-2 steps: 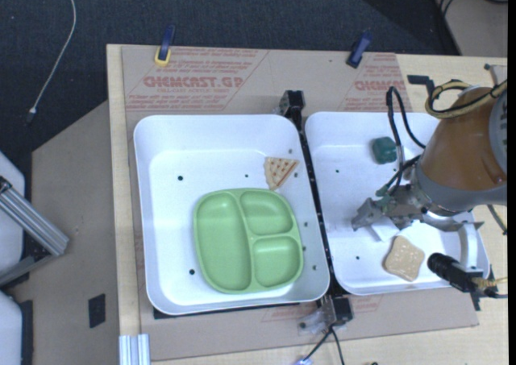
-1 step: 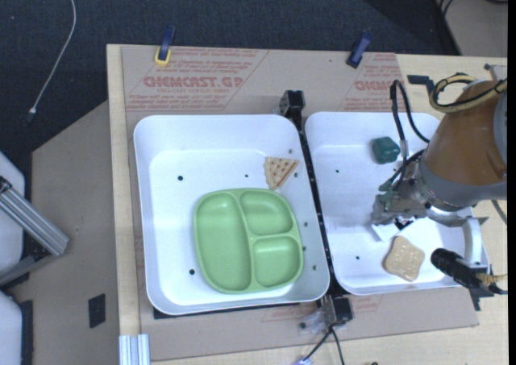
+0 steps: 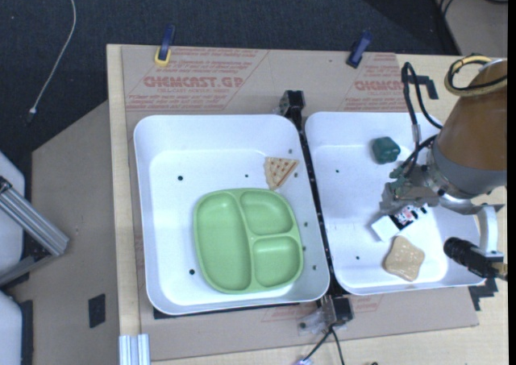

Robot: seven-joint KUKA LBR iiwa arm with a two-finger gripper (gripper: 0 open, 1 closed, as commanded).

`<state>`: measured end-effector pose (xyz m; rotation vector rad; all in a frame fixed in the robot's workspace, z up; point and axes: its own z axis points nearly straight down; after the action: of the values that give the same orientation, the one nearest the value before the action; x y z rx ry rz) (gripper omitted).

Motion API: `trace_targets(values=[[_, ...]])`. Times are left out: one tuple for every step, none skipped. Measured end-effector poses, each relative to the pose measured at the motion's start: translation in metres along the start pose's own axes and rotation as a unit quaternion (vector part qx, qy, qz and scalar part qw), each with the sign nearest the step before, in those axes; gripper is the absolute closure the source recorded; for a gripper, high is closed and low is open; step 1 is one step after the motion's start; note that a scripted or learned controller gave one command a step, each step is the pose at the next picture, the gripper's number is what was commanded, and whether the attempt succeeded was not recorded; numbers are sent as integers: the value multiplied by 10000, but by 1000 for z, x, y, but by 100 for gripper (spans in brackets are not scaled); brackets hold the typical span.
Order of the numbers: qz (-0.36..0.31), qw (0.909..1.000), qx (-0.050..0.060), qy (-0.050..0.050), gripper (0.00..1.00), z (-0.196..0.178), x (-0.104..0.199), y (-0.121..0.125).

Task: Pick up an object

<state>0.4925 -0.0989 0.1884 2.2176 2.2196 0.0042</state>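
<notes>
Tan bread slice (image 3: 403,259) at five o'clock of gripper (image 3: 401,209), finger state indiscernible: risk of missed grasp through offset descent, or snagging teal block (image 3: 385,149) at twelve.

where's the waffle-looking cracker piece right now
The cracker piece lies in the left bin, near its upper right corner, just above the green divided plate and beside the divider between the bins.

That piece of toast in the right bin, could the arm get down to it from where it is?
Probably yes. The toast lies flat in the right bin with bare floor around it, and the gripper hangs just above it.
</notes>
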Motion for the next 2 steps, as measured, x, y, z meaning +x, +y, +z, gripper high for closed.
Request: trace_targets(values=[[-4, 10000, -6, -2, 100, -47, 3, 10], [-1, 10000, -12, -4, 100, -99, 3, 11]])
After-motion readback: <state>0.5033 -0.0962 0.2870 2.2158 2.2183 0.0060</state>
